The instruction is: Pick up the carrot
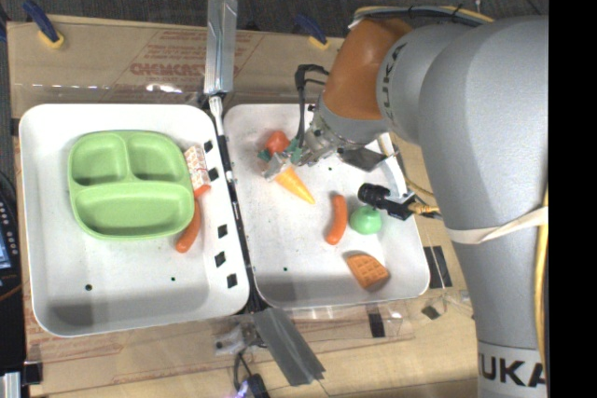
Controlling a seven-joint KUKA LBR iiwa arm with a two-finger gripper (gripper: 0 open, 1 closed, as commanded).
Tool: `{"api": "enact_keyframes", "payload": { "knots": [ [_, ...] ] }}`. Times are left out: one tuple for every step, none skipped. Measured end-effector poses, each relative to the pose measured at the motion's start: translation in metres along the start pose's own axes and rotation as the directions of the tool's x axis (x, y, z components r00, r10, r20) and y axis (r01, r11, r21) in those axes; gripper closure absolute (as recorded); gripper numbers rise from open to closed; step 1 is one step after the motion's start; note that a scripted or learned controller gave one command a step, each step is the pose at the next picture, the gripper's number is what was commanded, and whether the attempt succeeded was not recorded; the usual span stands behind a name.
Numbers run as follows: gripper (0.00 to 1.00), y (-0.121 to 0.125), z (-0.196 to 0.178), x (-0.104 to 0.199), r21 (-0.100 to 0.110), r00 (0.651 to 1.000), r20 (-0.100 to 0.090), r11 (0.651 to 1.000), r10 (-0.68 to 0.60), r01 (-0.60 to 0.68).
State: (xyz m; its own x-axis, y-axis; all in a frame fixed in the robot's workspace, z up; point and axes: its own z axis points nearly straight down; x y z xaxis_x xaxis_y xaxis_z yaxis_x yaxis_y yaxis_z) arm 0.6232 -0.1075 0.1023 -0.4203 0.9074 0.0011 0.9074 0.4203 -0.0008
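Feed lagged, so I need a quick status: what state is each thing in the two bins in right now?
gripper: low in the right bin, at the carrot's wide end
carrot: lying flat on the right bin floor
green tray: upright in the left bin
sausage: lying flat, right bin
waffle: lying flat, near the right bin's front wall

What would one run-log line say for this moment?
arm: over right bin | gripper: low, beside carrot | carrot: lying in bin, not lifted
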Motion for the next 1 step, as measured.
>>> {"api": "enact_keyframes", "payload": {
  "knots": [
    [1.00,0.0402,-0.1215,0.0405,-0.006,0.996,0.003,0.996,0.088,-0.088]
  ]
}}
